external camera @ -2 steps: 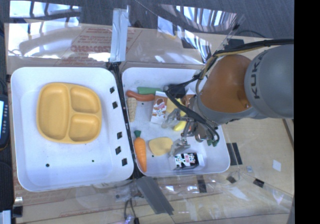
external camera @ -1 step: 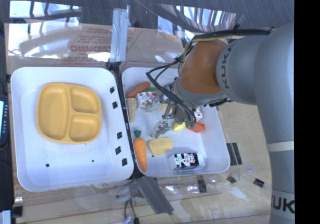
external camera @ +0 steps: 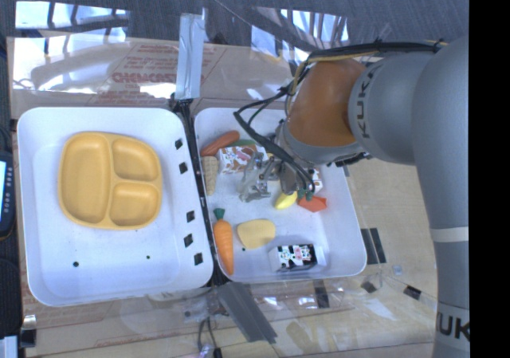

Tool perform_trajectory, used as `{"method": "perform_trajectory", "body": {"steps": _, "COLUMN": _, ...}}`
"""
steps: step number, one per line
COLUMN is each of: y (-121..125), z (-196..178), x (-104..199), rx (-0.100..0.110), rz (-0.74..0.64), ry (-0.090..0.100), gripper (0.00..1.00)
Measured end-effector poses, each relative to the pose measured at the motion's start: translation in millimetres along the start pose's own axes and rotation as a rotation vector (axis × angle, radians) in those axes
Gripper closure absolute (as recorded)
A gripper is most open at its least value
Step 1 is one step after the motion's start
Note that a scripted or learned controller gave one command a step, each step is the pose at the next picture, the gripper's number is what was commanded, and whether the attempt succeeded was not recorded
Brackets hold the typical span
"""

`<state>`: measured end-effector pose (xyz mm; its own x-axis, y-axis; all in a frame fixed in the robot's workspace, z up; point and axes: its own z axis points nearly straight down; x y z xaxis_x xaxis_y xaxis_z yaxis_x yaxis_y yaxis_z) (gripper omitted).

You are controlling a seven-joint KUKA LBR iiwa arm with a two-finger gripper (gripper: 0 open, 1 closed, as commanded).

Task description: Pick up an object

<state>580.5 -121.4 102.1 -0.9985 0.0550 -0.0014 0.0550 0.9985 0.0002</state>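
The left bin (external camera: 32,213) holds a yellow divided tray (external camera: 110,179). In the right bin (external camera: 351,245), a carrot (external camera: 224,246) lies at 7 o'clock, a pale yellow piece (external camera: 255,233) beside it, and a small printed carton (external camera: 296,255) at 5 o'clock. The hand (external camera: 259,182) hangs low at the bin's middle, over a red-and-white packet (external camera: 233,159); I cannot tell how far open it is, and nothing shows between its fingers. The pick looks not yet made. A yellow piece (external camera: 285,202) and a red piece (external camera: 314,204) crowd it at 3 o'clock.

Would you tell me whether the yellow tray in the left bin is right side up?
Right side up: the tray shows three hollow compartments facing the camera.
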Motion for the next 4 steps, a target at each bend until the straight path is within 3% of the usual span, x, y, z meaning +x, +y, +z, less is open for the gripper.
{"method": "perform_trajectory", "body": {"steps": 1, "y": 0.4, "z": 0.2, "x": 0.1, "rx": 0.000, "rz": -0.001, "ry": 0.000, "gripper": 0.00}}
{"method": "perform_trajectory", "body": {"steps": 2, "y": -90.1, "z": 8.9, "x": 35.8, "rx": 0.000, "rz": -0.136, "ry": 0.000, "gripper": 0.00}}
{"method": "perform_trajectory", "body": {"steps": 3, "y": -86.8, "z": -2.1, "x": 33.3, "rx": 0.001, "rz": -0.146, "ry": -0.003, "gripper": 1.00}}
{"method": "perform_trajectory", "body": {"steps": 4, "y": -24.9, "z": -111.4, "x": 1.2, "rx": 0.002, "rz": -0.209, "ry": -0.010, "gripper": 1.00}}
